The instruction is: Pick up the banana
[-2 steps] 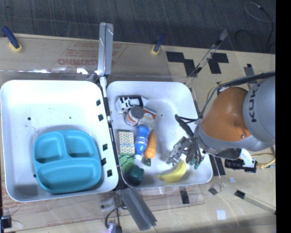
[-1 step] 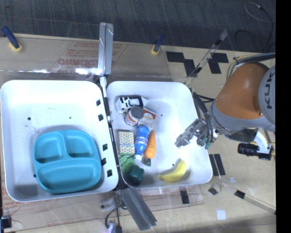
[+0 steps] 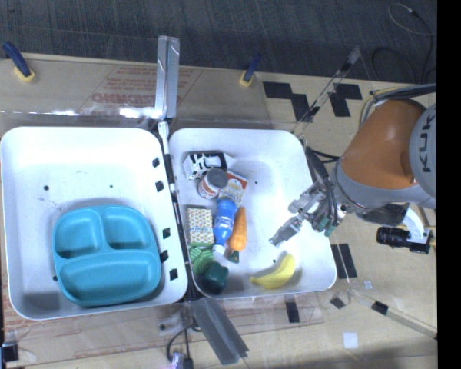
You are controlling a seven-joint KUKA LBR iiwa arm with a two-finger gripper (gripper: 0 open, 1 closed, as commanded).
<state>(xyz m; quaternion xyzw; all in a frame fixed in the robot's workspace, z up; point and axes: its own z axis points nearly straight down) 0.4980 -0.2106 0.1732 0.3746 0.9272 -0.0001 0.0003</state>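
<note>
The bench carries two white bins side by side. The left bin (image 3: 23,206) occupies the left half of the frame; the right bin (image 3: 292,167) sits at centre, touching it along a shared edge.

The left bin holds a teal tray (image 3: 106,256) with three compartments, lying flat in the lower part of the bin.

The banana (image 3: 276,273) lies in the lower right corner of the right bin, near the bin's front wall, curved with its ends pointing up. It rests on the bin floor, apart from the other items.

Other items in the right bin are grouped along its left side:
- a black-and-white item (image 3: 206,162) at the top;
- a can (image 3: 213,183), just below it;
- a blue bottle (image 3: 224,225) with a white cap, lying lengthwise;
- a carrot (image 3: 238,231), just beside the bottle on its right;
- a patterned packet (image 3: 200,224), left of the bottle;
- a dark green item (image 3: 213,275) at the lower left corner.

The arm (image 3: 384,156) enters from the right of the frame, its orange band above the right bin's right wall. The gripper (image 3: 283,234) is inside the right bin, above and slightly right of the banana, not touching it. The two fingers point toward the lower left. The gap between them looks narrow, and nothing is visible between them.
</note>
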